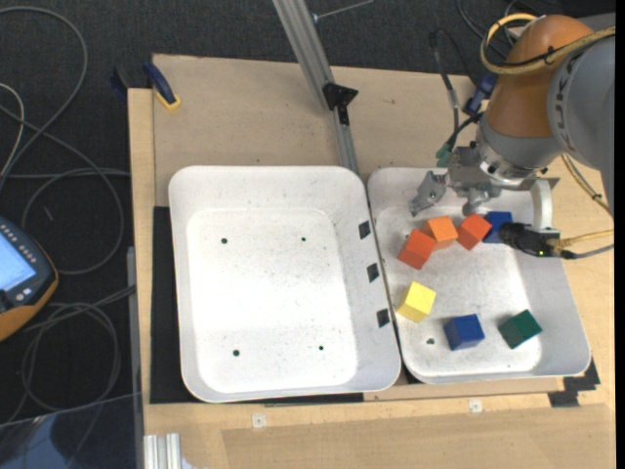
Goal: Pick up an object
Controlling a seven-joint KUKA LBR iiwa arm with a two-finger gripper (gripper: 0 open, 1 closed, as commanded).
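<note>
Gripper [451, 195] hung over the far end of the right bin [557, 355], its fingers spread wide and holding nothing. Orange, red-orange and red blocks [442, 229] [417, 248] [475, 231] lay just below it, a blue one [498, 222] beside the red. Nearer the bin's front edge sat yellow [418, 301], blue [464, 331] and green [520, 328] cubes.

Single fixed cam, mounted above the counter [244, 96], looking down at a slant rather than straight overhead. Far enough back to frame both white bins whole: left bin [195, 203] mid-frame, right bin [557, 345] toward the right side. Dark floor with cables [59, 164] runs along the top and left. Arm [547, 76] enters from the right edge, upper corner.
</note>
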